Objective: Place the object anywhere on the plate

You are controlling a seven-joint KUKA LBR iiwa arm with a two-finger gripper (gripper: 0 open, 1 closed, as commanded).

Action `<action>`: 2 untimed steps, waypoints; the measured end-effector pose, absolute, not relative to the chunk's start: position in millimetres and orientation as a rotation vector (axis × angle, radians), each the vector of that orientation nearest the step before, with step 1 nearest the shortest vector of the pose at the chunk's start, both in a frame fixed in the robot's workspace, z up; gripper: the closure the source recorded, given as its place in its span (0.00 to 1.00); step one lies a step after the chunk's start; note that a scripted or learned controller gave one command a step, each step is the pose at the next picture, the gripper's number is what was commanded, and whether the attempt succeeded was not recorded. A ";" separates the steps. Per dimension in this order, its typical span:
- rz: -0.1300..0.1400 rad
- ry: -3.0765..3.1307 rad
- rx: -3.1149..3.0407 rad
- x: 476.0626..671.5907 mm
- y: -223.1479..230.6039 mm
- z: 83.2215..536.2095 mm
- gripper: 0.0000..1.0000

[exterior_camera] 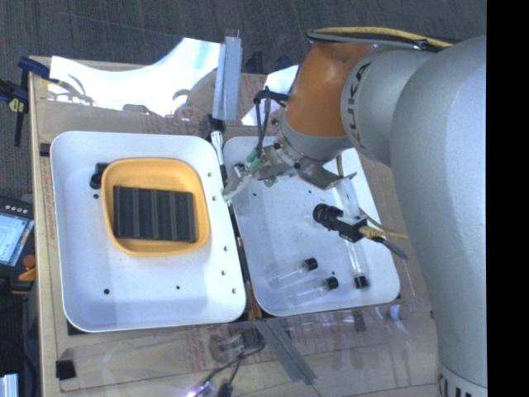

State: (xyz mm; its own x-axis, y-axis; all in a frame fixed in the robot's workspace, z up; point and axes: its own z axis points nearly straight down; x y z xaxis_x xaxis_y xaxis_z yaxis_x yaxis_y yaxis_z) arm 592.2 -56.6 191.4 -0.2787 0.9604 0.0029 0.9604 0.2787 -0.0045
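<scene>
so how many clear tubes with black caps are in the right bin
3, maybe more hidden under the arm. One tube lies near the middle front, another tube just in front of it, and a third tube lies at the right side.

A yellow plate (153, 176) with a dark ribbed centre is seen in a white bin (83, 279); clear tubes (296, 273) are black-capped.

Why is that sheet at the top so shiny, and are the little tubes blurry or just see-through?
In the camera view, the sheet behind the bins catches strong glare and washes out. The tubes in the right bin are clear plastic, so they fade into the white floor; their black caps stay sharp. The yellow plate is evenly lit.
</scene>
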 end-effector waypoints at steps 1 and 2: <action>0.001 -2.618 -1.734 598.5 -0.6 201.6 0.00; 0.002 -2.577 -1.795 575.1 33.1 245.0 0.00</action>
